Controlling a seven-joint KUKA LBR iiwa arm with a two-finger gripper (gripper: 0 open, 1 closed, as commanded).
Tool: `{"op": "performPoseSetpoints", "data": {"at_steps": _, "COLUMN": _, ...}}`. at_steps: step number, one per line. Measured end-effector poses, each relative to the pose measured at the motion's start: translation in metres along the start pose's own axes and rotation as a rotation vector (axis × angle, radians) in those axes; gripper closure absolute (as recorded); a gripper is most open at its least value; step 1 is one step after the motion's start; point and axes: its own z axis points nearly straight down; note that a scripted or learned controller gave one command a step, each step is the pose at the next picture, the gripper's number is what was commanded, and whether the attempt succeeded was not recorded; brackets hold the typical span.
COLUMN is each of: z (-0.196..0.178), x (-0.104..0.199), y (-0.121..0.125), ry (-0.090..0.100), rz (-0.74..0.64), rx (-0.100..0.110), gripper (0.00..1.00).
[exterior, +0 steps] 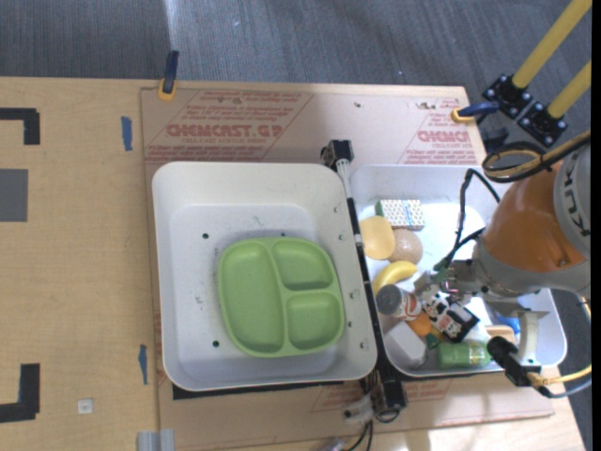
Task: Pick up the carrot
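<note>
The carrot [422, 325] shows as a small orange piece low in the right bin [554, 341], among several toy foods. My gripper [445, 312] is down in that bin, right beside the carrot and partly over it, so most of the carrot is hidden. The grey arm with its orange band [526, 233] reaches in from the right above the bin.
Around the carrot lie a yellow banana [394, 273], a yellow block [378, 238], a beige round piece [408, 248], a small can [388, 300], a white piece [406, 346], a green bottle [460, 354] and a patterned box [403, 214]. The left bin [188, 252] holds a green divided plate [280, 294].
</note>
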Motion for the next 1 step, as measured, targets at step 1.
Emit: {"op": "performPoseSetpoints", "data": {"at_steps": 1, "z": -0.0006, "x": -0.0023, "y": -0.0015, "ry": -0.005, "rz": -0.345, "rx": 0.002, "gripper": 0.0}}
